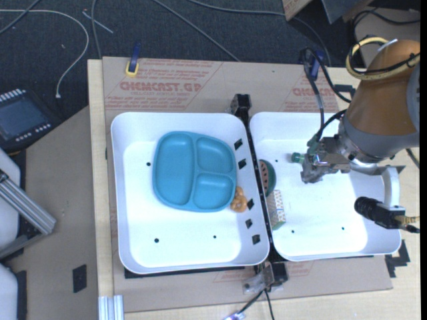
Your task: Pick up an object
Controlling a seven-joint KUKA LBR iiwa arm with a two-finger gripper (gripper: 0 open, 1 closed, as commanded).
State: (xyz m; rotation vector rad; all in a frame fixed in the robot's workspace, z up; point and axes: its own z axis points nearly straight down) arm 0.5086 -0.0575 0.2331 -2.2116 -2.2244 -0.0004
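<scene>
Left bin (pixel 127 199): shallow, white. Holds a blue divided plate (pixel 195 171), lying flat toward the upper middle. A small orange-brown lump (pixel 238 199) sits touching the plate's lower right corner, close to the bin's right wall.

Divider (pixel 252 179): dark strip with black clips, running between the two bins.

Right bin (pixel 333 239): shallow, white. Against its left wall, a round brown-and-green item (pixel 267 175), partly hidden by the divider. Just below it, a small pale speckled packet (pixel 277 205). The rest of the floor is bare.

Arm (pixel 387 105): grey with an orange band, entering from the right, wrist bent downward over the right bin's upper middle.

Gripper (pixel 312 171): pointing down at bare bin floor, well right of the two items by the wall. Nothing is seen between the fingers; whether they are spread or closed cannot be told from this angle.

Task object: none chosen yet by the look of it; nearest candidates are the round item and the packet.

Risks, as judged: closing here would catch nothing. Both candidates hug the wall, so a finger may strike the divider or push them aside. The flat packet may slip out.
</scene>
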